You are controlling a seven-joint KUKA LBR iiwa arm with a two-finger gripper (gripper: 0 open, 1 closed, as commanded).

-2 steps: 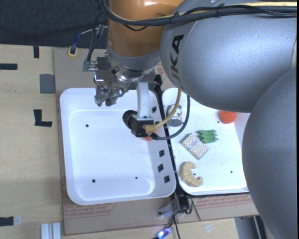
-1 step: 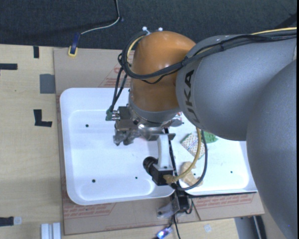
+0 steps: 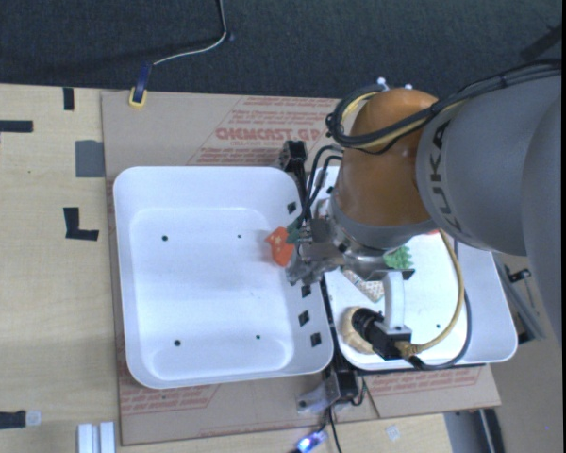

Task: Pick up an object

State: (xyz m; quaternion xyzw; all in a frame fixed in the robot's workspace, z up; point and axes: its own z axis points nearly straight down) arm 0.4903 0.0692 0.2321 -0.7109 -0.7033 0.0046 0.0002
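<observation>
White bins (image 3: 170, 347), an orange object (image 3: 280, 246), a green object (image 3: 399, 258).

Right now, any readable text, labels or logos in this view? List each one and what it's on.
"CHEMCAST" then roughly "GP", red print on the brown sheet under the bins; the last letters are uncertain.
"KUKA", partly visible, running vertically on the grey arm; only "UK" reads cleanly.
More red print lines on the brown sheet near the CHEMCAST line and along its bottom edge: too small and blurred to read.
No readable text on the left bin.
</observation>
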